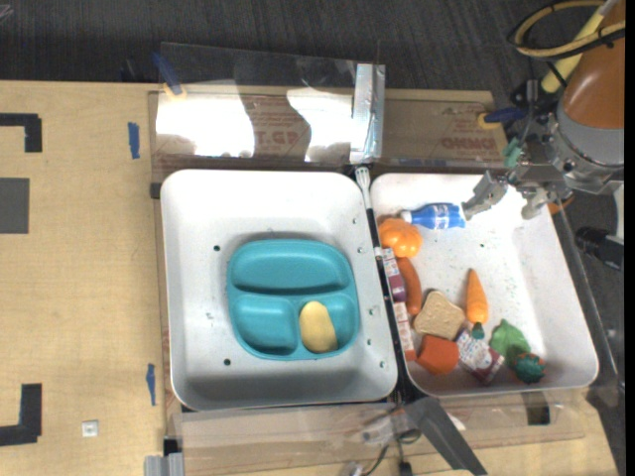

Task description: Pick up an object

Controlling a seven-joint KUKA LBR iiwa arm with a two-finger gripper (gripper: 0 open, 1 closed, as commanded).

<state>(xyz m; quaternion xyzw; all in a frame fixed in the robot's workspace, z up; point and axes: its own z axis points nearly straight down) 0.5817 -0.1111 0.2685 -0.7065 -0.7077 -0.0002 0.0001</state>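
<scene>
Two white bins are sitting side by side on the bench. The left bin [189, 216] is holding a teal tray [291, 296] with three compartments; a yellow potato [317, 326] is lying in the tray's lower right compartment. The right bin [556, 296] is holding the loose objects: a bottle [433, 216] with a blue label is lying on its side near the far wall, an orange [398, 236] is resting just below it against the left wall, and a red packet [398, 284] is lying along that wall. Nearer the front, a bread slice [440, 316] is leaning over an orange block [438, 355], a carrot [476, 297] is lying just beside the bread, and a small carton [480, 356] and green toys [516, 347] are clustering in the front right corner. The gripper [513, 198] is hovering over the right bin's far edge, beside the bottle, its fingers [484, 194] spreading apart with nothing between them.
</scene>
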